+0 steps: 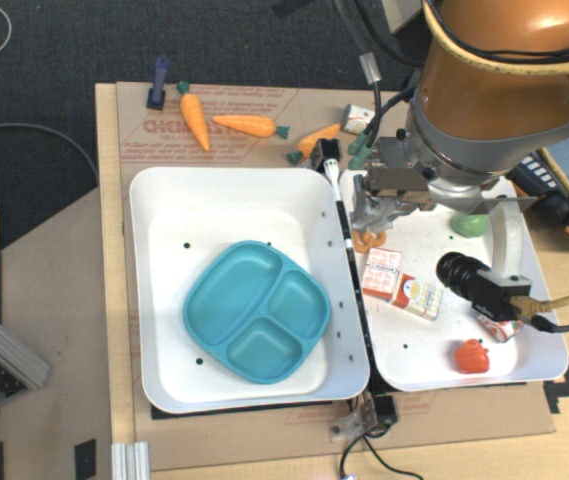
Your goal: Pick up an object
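As the arm leans in from your right, its claw (372,220) hangs low over the right bin (524,368).
You cannot tell how the claw stands. It is down by an orange piece (367,239) near the divider, the likeliest pick; the red carton (381,273) lies just below, and the blue tray (255,311) sits in the left bin (154,268).

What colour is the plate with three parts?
Turquoise blue plate, seen in the camera view.

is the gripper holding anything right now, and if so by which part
It cannot be told. The gripper hangs low over a small orange ring-shaped object in the right white bin, but no grip is visible.
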Motion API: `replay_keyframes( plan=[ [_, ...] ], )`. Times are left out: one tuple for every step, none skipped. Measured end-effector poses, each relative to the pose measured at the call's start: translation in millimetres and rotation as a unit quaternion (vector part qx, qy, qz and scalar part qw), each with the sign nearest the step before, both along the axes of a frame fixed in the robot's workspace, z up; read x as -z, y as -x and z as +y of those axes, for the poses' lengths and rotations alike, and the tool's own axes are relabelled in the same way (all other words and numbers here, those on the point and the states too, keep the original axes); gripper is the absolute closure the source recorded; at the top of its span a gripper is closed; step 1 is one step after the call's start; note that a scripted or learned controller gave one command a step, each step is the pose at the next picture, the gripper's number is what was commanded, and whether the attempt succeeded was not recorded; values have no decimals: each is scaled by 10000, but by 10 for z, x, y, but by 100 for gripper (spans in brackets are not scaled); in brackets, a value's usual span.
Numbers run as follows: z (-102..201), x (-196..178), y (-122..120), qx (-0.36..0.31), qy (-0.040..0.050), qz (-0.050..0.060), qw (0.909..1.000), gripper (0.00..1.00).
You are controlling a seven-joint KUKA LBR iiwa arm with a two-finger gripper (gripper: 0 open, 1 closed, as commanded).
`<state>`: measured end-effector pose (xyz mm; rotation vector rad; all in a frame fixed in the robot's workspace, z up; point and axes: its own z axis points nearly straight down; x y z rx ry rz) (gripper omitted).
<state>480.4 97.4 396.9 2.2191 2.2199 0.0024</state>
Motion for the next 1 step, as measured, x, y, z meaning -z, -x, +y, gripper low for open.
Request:
replay_keyframes(
  plan=[
    [3,-102,-5,-1,2,-12,10000,100]
  ],
)
